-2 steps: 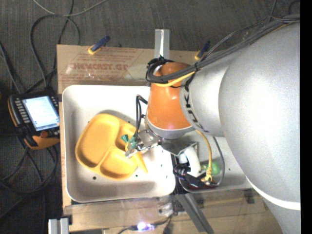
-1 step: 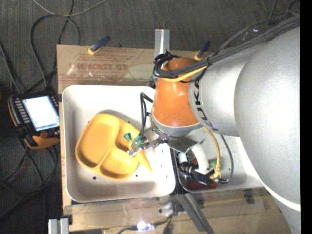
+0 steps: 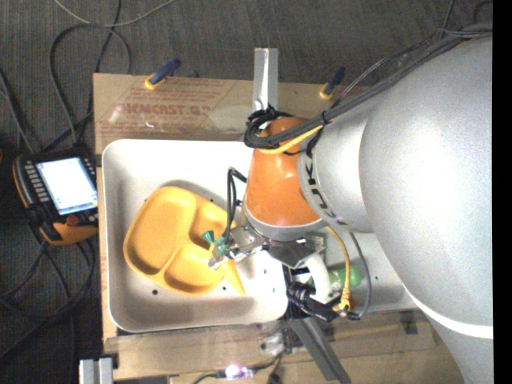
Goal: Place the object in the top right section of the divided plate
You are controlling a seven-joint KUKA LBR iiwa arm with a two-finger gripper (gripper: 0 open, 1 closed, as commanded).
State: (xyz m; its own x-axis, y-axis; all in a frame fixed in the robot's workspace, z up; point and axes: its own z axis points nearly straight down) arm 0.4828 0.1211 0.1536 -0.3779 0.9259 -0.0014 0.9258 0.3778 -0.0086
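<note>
Where seen, arm: fingers [image 3: 214, 250] set over divided plate's [image 3: 156, 238] right edge.
Fingers state: cannot be told.
Plate: laid in left bin [image 3: 120, 174].

We have a single fixed camera above the bench, looking down at a slant. The arm [image 3: 416, 190] enters from the right and sits close under the lens, so its grey body and orange band [image 3: 276, 186] fill much of the right half and hide most of the right bin [image 3: 384, 290]. The left bin [image 3: 120, 214] falls near frame centre, seen almost from straight above, with the yellow divided plate [image 3: 172, 242] inside it. The top and left margins take in dark carpet [image 3: 200, 22] with cables, and a teach pendant [image 3: 60, 186] lies at the left edge.
</note>
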